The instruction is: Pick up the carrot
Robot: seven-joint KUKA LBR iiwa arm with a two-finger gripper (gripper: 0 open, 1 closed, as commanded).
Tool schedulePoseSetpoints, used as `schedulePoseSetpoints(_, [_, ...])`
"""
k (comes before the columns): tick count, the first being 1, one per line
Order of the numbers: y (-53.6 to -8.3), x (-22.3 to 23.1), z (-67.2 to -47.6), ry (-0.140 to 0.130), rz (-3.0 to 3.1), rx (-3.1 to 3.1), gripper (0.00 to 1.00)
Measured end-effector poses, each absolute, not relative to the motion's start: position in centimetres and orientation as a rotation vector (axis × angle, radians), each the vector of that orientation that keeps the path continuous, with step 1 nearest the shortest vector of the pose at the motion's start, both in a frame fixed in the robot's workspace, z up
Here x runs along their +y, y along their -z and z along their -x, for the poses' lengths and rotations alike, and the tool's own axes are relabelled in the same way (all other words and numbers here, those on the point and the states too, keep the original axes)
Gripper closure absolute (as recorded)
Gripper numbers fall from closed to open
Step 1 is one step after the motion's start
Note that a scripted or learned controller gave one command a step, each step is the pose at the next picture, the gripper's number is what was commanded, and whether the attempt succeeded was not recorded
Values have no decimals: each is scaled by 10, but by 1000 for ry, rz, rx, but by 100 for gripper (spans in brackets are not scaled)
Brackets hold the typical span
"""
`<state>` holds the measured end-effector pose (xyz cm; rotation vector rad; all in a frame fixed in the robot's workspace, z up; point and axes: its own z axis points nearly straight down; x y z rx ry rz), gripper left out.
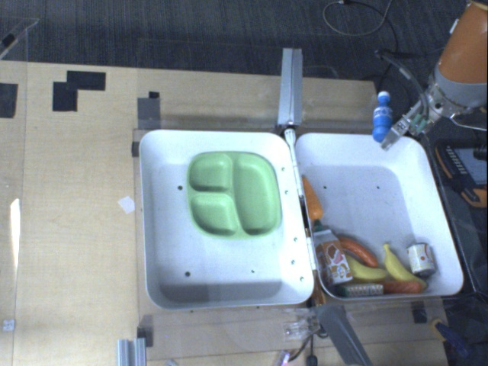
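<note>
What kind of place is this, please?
Probably a robotics lab bench: two white bins fixed side by side, a robot arm reaching in, toy food such as a carrot, and loose cables on carpet.

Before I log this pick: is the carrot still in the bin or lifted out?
In the bin. The carrot lies against the right bin's left wall, while the gripper is over the far rim.

Single fixed camera above the light wooden bench (69, 227), angled down from moderate height. Frames both shallow white plastic bins (152, 280) side by side; dark carpeted floor (191, 14) along the top, grey-and-orange arm (465, 59) entering from upper right.
</note>
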<state>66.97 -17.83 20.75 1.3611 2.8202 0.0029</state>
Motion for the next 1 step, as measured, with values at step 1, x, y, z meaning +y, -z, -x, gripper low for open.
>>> schedulePoseSetpoints(1, [-234, -205, -669, 0, -597, 3071, 100])
